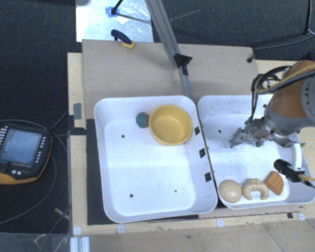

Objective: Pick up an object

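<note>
A yellow bowl (170, 125) sits upright at the left bin's (147, 193) far edge, a small green ball (142, 119) touching its left side. Along the right bin's (220, 106) near edge lie a pale round bun (230, 191), a croissant (255, 188) and a tan waffle piece (274, 182) in a row.

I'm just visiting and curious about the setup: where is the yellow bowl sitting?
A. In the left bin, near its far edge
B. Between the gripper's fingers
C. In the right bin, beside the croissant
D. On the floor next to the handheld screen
A: the yellow bowl rests in the left bin near its far edge, beside a small green ball.
</note>
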Robot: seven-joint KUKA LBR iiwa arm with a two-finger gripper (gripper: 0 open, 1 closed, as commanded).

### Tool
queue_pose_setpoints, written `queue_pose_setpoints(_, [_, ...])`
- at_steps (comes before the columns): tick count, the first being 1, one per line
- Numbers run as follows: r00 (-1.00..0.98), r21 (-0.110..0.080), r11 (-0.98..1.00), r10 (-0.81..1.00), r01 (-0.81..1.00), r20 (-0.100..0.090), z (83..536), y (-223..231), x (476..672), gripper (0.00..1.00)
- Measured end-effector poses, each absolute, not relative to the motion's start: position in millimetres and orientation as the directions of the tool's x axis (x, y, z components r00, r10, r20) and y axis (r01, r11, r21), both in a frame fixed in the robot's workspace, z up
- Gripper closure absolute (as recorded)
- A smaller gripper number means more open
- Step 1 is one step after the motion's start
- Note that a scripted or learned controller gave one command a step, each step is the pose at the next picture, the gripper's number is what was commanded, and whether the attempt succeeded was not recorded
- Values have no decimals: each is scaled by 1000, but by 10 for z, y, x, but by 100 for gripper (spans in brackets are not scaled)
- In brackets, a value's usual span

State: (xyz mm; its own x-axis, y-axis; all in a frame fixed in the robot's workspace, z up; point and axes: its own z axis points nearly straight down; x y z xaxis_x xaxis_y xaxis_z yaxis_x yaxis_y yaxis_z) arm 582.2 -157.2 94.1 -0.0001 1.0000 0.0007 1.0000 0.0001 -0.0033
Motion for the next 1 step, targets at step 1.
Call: queue_pose_setpoints(1, [0,2,0,1000,1000,-1,1073,-1577,5838,100])
